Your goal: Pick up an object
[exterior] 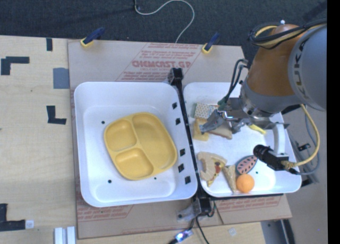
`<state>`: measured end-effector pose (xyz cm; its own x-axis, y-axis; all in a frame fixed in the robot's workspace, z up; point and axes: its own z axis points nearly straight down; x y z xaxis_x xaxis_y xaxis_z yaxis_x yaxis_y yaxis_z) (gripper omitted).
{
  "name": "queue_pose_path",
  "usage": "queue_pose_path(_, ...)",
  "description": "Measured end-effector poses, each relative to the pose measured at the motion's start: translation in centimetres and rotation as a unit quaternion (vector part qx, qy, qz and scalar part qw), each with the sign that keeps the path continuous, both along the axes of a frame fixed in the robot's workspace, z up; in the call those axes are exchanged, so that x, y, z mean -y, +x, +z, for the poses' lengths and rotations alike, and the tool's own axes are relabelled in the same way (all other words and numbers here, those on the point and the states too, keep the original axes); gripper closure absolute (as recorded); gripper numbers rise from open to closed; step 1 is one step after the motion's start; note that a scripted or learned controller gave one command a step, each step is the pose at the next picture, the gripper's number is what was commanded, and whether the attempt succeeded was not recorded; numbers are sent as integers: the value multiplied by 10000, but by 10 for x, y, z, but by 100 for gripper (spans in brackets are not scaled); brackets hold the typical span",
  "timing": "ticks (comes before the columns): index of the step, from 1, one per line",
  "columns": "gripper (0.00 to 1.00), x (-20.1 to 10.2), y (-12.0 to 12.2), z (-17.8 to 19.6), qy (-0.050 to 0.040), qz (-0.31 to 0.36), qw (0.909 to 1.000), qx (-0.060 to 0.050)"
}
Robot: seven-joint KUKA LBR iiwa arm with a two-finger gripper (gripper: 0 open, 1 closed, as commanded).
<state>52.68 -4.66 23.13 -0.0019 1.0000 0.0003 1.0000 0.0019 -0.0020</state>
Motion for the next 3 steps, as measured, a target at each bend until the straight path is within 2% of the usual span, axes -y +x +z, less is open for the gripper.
queue_pose_path(1, 100, -4, 3, -8, -5, -5, 10000, -9)
queue_pose_path(2, 100, -1, -4, 3, 0, -6, 10000, 1)
queue_pose_path(3, 100, -4, 2, -5, -5, -7, 10000, -6)
